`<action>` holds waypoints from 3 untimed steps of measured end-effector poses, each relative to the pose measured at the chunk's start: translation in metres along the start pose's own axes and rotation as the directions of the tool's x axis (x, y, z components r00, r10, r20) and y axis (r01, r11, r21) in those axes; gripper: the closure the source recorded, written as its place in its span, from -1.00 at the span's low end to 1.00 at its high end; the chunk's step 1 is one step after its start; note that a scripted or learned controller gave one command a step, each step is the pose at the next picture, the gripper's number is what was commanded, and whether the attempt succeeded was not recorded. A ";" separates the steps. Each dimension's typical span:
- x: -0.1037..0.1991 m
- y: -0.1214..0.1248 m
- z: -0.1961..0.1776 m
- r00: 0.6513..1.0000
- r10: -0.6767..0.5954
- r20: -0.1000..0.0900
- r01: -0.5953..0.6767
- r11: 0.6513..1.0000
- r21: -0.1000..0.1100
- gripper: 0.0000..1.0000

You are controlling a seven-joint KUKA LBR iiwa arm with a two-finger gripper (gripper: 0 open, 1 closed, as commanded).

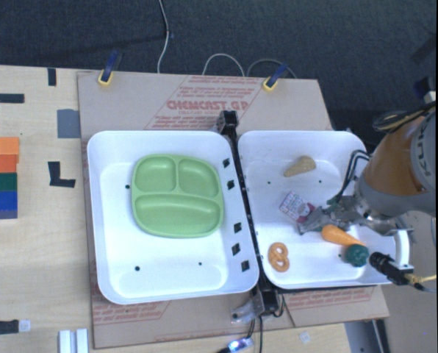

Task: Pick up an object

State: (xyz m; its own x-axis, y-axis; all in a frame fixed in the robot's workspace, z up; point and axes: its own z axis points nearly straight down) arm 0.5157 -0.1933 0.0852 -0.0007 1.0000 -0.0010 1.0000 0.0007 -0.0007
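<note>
Nearest the lower edge: a dark clamp fitting (257,307) at the junction of the two bins, sitting on the brown cardboard sheet (204,101) that underlies both. Pale wood worktop (28,271) runs out to the left.

Right bin (322,142), shallow white plastic with rounded corners. Along its near side lie a small orange pretzel-shaped piece (278,257), looped and glossy, and a teal rounded knob (356,254) close to the near right corner. Just above the knob lies an orange carrot-shaped toy (339,234), tapered and smooth. Gripper (318,219) is low in the bin, dark grey metal, directly beside the carrot's left end. Fingers cannot be read; whether they are wide, narrow or holding anything is unclear. A small crinkled packet (295,206), pale with pink print, lies just left of the gripper, seemingly touching its tip. Further back, a tan wedge-shaped piece (300,166), matte like bread, rests alone.

Arm (403,175) enters from the right, orange band above grey casing.

Left bin (105,219), same white plastic, carries a pale green divided plate (178,197), rounded, three compartments, smooth.

Black divider strip (234,190) runs between the bins. At the far left, stacked coloured blocks (1,175) in orange, purple, green and blue. At the cardboard's far edge, two yellow-and-blue clips (107,70) and a looping white cable (226,65).
</note>
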 end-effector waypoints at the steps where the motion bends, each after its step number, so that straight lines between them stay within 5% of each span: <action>1: -0.001 0.001 -0.010 1.000 0.000 0.003 0.000 1.000 -0.002 1.00; 3: 0.004 0.001 -0.110 1.000 -0.002 0.000 0.002 1.000 -0.002 1.00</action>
State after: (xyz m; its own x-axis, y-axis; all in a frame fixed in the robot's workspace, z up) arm 0.5170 -0.1888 0.1956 -0.0025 1.0000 -0.0009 1.0000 0.0025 0.0012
